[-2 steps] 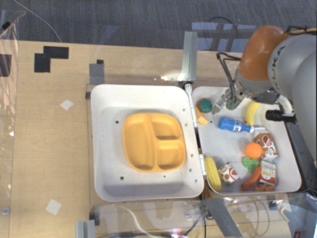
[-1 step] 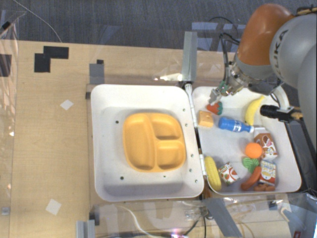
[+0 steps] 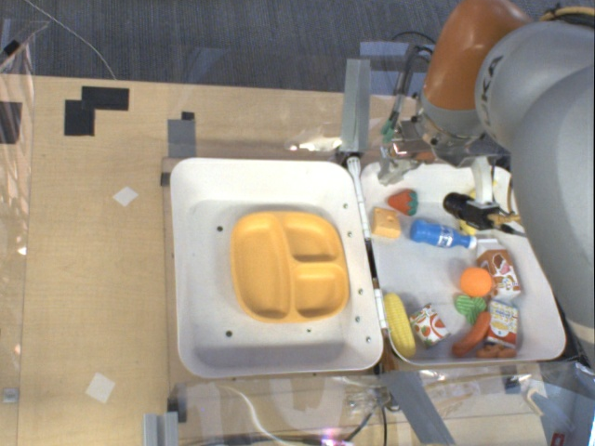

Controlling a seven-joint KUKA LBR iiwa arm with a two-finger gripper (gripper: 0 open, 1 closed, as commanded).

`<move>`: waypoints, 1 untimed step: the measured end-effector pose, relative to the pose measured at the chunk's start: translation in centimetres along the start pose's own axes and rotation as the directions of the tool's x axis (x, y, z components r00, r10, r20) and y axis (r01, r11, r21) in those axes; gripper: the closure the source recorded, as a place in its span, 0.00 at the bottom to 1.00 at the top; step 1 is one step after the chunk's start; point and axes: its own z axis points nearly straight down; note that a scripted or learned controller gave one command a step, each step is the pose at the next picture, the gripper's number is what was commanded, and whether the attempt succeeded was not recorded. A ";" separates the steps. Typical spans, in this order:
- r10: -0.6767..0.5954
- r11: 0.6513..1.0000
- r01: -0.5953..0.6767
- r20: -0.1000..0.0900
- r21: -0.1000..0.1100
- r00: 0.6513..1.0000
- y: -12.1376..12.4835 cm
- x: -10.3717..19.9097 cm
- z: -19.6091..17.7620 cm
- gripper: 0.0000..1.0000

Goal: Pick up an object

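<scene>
My gripper (image 3: 402,153) hangs over the far left corner of the right bin (image 3: 548,337), just beyond a red strawberry toy (image 3: 402,200). Near it lie a yellow-orange block (image 3: 386,222) and a blue bottle (image 3: 440,235). Further forward are an orange ball (image 3: 476,282), a brown packet (image 3: 502,268), a corn cob (image 3: 400,323), a small red-and-white carton (image 3: 428,324), a reddish carrot-like toy (image 3: 472,334) and a juice box (image 3: 503,320). I see nothing held in the gripper.
The left bin (image 3: 200,342) holds a yellow divided plate (image 3: 288,266). A raised wall (image 3: 364,240) separates the two bins. The grey arm (image 3: 548,137) with its orange band (image 3: 474,45) covers the right bin's far right side.
</scene>
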 end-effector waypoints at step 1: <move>0.203 0.979 -0.203 0.000 0.003 0.979 -5.8 1.9 0.1 1.00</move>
